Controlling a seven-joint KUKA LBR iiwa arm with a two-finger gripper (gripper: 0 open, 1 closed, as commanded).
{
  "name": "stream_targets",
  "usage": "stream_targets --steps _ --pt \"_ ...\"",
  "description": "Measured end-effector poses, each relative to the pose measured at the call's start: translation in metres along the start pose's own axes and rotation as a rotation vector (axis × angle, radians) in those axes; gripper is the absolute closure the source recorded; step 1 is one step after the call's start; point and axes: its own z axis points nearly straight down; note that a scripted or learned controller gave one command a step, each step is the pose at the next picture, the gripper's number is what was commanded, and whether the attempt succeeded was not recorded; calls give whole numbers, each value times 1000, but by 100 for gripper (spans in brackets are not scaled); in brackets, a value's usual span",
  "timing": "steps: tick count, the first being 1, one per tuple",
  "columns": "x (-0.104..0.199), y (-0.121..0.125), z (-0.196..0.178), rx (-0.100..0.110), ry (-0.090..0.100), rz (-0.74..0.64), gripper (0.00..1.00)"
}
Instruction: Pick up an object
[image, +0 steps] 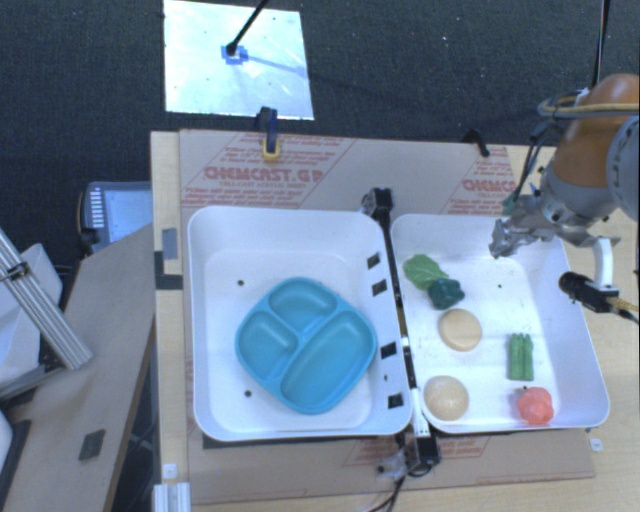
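Note:
My gripper (503, 243) hangs over the far edge of the right bin (578, 330), with nothing seen between its fingers. In that bin lie a light green leaf (424, 268), a dark green broccoli piece (446, 293), a tan round bun (460, 329), a second pale round piece (446, 397), a green ridged stick (520, 356) and a red-orange lump (535, 405). The nearest items, the leaf and broccoli, sit to the gripper's left and nearer the camera.
The left bin (215, 290) holds a blue divided plate (304, 344). A black divider with clips (390, 300) runs between the bins. A clamp (269, 135) sits at the bench's far edge. The arm's body (595, 150) fills the upper right.

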Motion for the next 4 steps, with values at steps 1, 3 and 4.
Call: stream_targets --steps 1,3,4 --pt "8 8 -51 0 1 -4 100" --pt "59 -4 -71 8 4 -7 100" --pt "115 -21 -66 8 5 -7 100"
